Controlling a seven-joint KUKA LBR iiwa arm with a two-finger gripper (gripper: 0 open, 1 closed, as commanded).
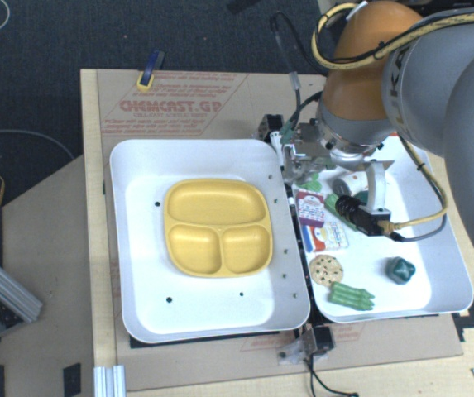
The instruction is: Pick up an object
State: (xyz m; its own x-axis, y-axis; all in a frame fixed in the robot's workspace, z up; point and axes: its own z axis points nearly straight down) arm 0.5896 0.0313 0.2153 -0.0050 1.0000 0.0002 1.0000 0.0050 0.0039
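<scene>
Here the two-finger gripper (323, 170) sits low over the upper-left part of the right shallow white bin (443, 263), close to the wall shared with the left bin. Can't tell its state; the wrist and cabling cover it. Grey arm (452, 64) with the orange band (367, 52) enters from the right and covers the top of the right bin. A black cable with a yellow-tan hose (385, 220) loops out from the wrist across the bin floor.

Right bin contents, just below the gripper: a flat printed packet with red, white and blue graphics (315, 220) lying along the left wall, its top end near or under the tool, contact unclear. Below it a round tan chocolate-chip cookie (326, 269). Just below and right of the cookie, a bunch of green bean-like plastic pieces (351, 295), near the front rim. A small dark teal lumpy object (399, 269) sits apart to the right.

Left shallow white bin (137, 222) holds a yellow three-compartment plastic tray (217, 226), centred, flat. Both bins rest on a brown cardboard sheet with red print (170, 102); a small blue-and-yellow item (149, 71) lies at its top edge.
</scene>
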